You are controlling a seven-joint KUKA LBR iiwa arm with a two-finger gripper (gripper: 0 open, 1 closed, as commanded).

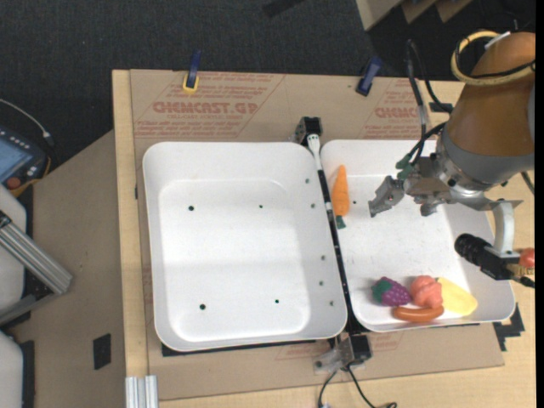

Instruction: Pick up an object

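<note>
Hovering grey two-finger pincer [382, 201]: finger state cannot be told, nothing visibly held. Small orange plastic carrot [341, 191] lies just beside it, bin-side left. Pick-up judged not yet done.

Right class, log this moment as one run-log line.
pincer: over right bin, holding nothing | carrot: by left wall | toy food cluster: front edge

A wooden bench top [119, 228] is seen from above, covered by a sheet of brown cardboard [255, 100] printed with red lettering. The cardboard is held at its far edge by two blue clamps [194, 70]. Dark grey carpet [127, 15] is seen behind the bench. A metal rail [30, 253] is seen at the left edge.
</note>
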